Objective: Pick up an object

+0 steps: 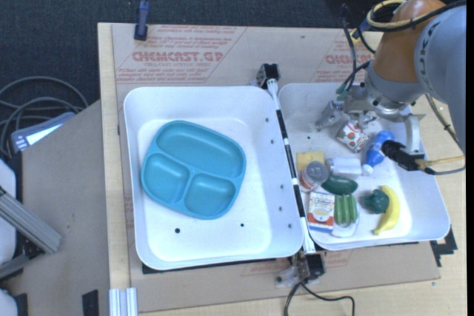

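Your gripper (348, 117) hangs low over the right bin's (433, 222) far clutter to reach the small carton (351, 135); whether it grasps anything, you cannot tell.

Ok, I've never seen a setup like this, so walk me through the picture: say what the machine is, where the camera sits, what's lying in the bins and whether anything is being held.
The single camera is fixed above the bench and looks down at a slant. The machine is a grey robot arm with an orange band above its wrist, reaching in from the right of the picture. At its end is a two-finger gripper, low over the right white bin. Whether it holds anything cannot be made out here.

The left white bin holds a blue plastic tray with three compartments.

The right bin holds a pile of small toy groceries: a yellow banana, a green cucumber, a red and white carton, a small red and white packet just below the gripper, and a blue and white bottle beside that packet.
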Controlling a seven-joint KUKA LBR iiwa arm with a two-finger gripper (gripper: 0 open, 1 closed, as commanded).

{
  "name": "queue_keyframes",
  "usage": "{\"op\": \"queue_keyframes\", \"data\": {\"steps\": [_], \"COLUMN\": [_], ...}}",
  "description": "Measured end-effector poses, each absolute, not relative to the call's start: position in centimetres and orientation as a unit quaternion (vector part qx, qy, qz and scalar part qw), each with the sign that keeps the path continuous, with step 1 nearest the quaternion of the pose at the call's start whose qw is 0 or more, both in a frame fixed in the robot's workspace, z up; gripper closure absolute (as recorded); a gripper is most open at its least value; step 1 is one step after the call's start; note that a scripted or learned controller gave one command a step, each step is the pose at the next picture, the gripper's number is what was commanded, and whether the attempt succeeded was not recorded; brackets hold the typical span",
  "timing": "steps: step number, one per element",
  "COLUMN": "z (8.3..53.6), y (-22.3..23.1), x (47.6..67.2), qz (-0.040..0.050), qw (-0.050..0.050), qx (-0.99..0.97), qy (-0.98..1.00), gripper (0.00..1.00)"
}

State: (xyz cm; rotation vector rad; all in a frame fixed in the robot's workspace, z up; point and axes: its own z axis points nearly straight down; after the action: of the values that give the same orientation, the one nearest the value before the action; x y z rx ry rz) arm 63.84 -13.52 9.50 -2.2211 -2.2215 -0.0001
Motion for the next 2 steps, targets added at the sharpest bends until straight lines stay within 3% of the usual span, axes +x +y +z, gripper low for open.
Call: {"op": "queue_keyframes", "data": {"steps": [1, 2], "z": [10.55, 10.52], "y": [-13.51, -13.5], "x": [63.91, 63.9], "qz": [-0.0008, -0.0006], "qw": [-0.001, -0.001], "qx": [-0.707, -0.707], "qy": [-0.707, -0.707], "gripper": [1.0, 0.0]}}
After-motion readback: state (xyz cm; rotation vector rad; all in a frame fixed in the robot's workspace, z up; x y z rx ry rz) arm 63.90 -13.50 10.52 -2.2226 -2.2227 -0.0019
